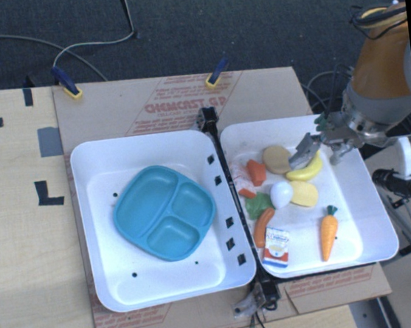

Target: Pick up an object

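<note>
Carton [276,248] lies nearest; pincer [304,151] hovers over banana [307,170], its spread unclear.

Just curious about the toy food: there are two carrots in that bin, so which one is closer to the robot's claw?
Neither is close, but the carrot lying alone by the bin's right side is the nearer.

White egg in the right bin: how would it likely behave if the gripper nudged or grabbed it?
The white egg looks smooth and rounded, so it would probably roll when nudged and might slip from a pinch. Wedged among the green piece, carrot and yellow block, it likely won't travel far.
</note>
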`<move>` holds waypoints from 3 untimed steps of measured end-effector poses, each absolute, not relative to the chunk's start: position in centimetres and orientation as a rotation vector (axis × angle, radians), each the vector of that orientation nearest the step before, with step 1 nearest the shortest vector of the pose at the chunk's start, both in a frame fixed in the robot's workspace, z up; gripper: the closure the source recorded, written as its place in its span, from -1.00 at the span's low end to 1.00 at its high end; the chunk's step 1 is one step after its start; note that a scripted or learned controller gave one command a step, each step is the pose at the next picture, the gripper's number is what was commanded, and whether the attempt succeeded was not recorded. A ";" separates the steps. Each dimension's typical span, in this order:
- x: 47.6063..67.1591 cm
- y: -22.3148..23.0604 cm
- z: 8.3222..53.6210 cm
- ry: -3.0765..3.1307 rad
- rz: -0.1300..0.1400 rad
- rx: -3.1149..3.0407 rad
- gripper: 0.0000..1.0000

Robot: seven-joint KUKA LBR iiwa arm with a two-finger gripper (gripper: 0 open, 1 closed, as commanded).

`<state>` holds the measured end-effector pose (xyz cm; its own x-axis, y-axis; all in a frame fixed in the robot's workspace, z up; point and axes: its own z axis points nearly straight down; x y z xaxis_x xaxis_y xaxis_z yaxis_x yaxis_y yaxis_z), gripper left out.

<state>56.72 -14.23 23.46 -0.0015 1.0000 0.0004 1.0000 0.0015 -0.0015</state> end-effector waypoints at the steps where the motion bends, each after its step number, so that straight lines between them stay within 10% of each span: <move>1: 60.6 -9.8 10.7 -2.226 0.002 -2.230 -1.00; 2: 64.5 -9.4 8.9 -2.226 -0.006 -2.223 -1.00; 3: 64.7 -9.7 10.2 -2.235 -0.011 -2.232 1.00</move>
